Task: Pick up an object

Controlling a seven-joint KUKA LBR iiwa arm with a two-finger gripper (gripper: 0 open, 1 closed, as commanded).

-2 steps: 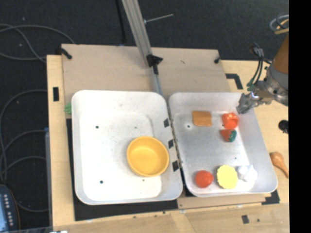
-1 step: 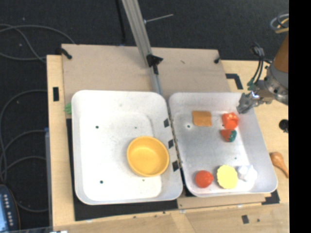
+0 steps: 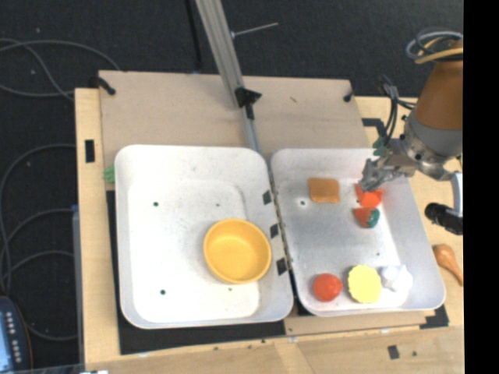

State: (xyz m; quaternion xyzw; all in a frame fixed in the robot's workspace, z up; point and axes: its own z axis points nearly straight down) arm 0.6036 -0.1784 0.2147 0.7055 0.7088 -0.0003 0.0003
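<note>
1. The bench (image 3: 195, 107) carried two shallow white bins side by side, the left bin (image 3: 156, 178) and the right bin (image 3: 327, 232), and the arm (image 3: 440, 100) reached in from the right of the view, its orange band above the wrist.

2. The left bin held a yellow bowl (image 3: 237, 250), upright, toward its lower right corner, well apart from the gripper and across the divide between bins.

3. The right bin held the smaller things: a tan block (image 3: 323, 190) near its upper middle, a yellow round piece (image 3: 364, 284) along the lower edge with a red ball (image 3: 327, 287) just beside it on its left, and a white crumpled item (image 3: 396, 277) just beside it on its right.

4. The gripper (image 3: 376, 176) hung over the upper right part of the right bin. Whether it was open or closed could not be told from this slant.

5. The nearest candidate was a small red-and-green object (image 3: 368, 207), lying just below the gripper in the view, toward the bin's near side, close enough that they seemed touching or nearly so. No long axis could be read on it; it looked compact.

6. Judged from this, the coming move turned on that short offset: the object sat just under and slightly toward the near edge from the gripper, with the tan block to the left the next nearest.
</note>
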